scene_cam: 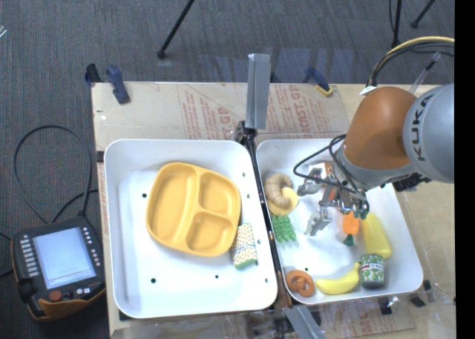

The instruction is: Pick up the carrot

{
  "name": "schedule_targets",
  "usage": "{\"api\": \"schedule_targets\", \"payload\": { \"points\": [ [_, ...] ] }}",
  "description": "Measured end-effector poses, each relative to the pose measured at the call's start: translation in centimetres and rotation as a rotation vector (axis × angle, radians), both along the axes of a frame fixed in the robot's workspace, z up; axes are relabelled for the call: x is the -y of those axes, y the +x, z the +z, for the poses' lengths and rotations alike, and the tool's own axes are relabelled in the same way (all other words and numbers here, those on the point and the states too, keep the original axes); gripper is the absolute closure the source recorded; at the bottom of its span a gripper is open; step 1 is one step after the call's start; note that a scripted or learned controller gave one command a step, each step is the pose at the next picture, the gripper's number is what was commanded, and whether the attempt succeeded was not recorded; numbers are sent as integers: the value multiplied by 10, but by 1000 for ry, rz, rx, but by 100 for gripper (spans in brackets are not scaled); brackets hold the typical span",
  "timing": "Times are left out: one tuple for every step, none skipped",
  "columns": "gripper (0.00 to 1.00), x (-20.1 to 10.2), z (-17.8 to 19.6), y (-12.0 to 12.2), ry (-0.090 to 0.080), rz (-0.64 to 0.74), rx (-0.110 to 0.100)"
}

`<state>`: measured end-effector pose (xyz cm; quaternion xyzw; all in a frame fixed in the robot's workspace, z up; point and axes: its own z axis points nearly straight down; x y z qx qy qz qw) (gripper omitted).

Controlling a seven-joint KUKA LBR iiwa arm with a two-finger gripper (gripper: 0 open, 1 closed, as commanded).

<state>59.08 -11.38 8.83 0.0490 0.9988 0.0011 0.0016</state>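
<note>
Claw [330, 215] hanging spread and empty just left of carrot [349, 225]; risks closing on air, or nudging carrot against yellow pepper [376, 235].

Arm [438, 133] chunky, rounded, light grey shell with black "KUKA" lettering on side. Big glossy orange band [378, 130] wraps section above wrist, at 9 o'clock of grey part. Yellow and black cables loop over top around 12 o'clock. Gripper [326, 215] small, bare metal, kinda skeletal, thin dark wires running into it.
</note>
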Motion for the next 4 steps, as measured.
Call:
{"api": "schedule_targets", "payload": {
  "points": [
    [0, 10, 6, -60, -1, 78, -3],
    [0, 59, 23, -11, -2, 56, 1],
    [0, 57, -2, -55, 0, -56, -5],
    [100, 54, 8, -53, 1, -51, -2]
  ]
}}
